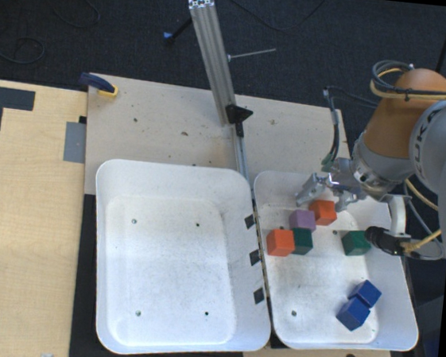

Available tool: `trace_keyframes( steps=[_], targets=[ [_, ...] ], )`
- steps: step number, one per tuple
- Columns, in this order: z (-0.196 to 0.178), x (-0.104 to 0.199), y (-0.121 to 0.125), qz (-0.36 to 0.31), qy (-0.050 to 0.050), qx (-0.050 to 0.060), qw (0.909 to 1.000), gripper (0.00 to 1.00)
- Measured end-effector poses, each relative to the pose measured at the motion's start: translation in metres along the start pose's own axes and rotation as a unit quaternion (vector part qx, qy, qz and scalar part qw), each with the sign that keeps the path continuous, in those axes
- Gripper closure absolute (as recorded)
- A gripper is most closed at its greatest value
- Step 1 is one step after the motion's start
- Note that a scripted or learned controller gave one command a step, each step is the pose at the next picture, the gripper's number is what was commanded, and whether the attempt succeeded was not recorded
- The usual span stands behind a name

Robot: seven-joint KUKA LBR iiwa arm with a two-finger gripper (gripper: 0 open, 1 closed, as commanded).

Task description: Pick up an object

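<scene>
Bench [173,120] boards fill the middle of the view and bear two white bins side by side: the left bin [127,179] toward nine o'clock and the right bin [394,329] toward four o'clock, their inner rims touching along a line of small black clips. Grey arm [410,115] with its orange band enters at two o'clock and bends down over the top of the right bin. A slanted metal rail [213,56] runs from twelve o'clock down to the gap between the bins. The gripper [329,195] hangs over the right bin's upper end, its fingers spread apart and grasping nothing, with the tips just above an orange block [325,212]. Just at seven o'clock of that block sits a purple block [303,220], touching a dark green block [303,240] below it, and a second orange block [280,242] lies against the green one's nine o'clock side. Another green block [356,243] rests apart at the bin's three o'clock side. Two blue blocks [359,304] lie together at the bin's five o'clock corner. A blue clamp with a yellow tip [99,84] sits at the bench's ten o'clock corner.
</scene>
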State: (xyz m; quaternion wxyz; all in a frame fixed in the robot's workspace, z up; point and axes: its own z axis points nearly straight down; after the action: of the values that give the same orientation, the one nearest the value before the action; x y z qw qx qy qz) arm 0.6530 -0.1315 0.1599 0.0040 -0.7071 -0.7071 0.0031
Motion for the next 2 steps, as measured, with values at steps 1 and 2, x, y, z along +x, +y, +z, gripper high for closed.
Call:
trace_keyframes(
  steps=[1,2],
  targets=[
    [0.04,0.005,0.003,0.0,-0.004,-0.007,1.0,0.0],
    [0.027,0.004,0.004,0.002,-0.003,-0.009,1.0,1.0]
  ],
)
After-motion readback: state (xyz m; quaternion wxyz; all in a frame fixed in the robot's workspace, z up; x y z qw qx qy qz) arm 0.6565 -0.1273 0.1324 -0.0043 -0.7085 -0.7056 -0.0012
